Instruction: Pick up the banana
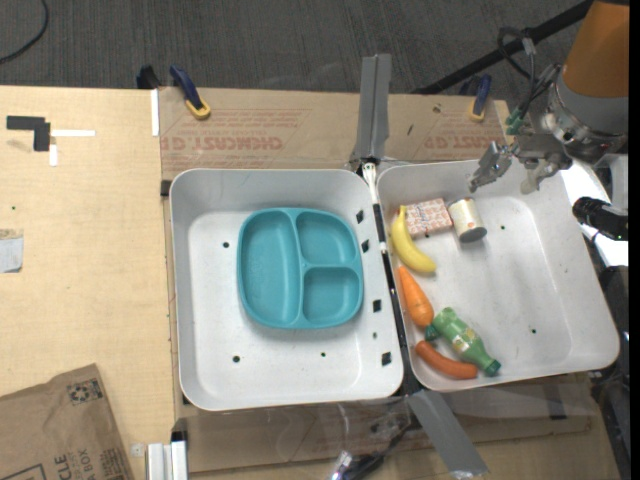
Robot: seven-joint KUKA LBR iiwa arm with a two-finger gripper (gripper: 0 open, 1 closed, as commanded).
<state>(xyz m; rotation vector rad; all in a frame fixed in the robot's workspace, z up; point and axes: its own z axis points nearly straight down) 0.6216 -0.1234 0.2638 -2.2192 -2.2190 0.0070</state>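
curved, smooth yellow banana lies beside a ribbed orange carrot.

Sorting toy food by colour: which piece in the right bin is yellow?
The banana, by the bin's left wall; the carrot and sausage below it are orange.

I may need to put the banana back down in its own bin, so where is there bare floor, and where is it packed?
The right white bin is bare across its middle and right, from the white cylinder to the far rim. Its left edge is crowded: yellow banana, pink patterned block, orange carrot, green bottle, red-orange sausage. The gripper hovers over the top rim.
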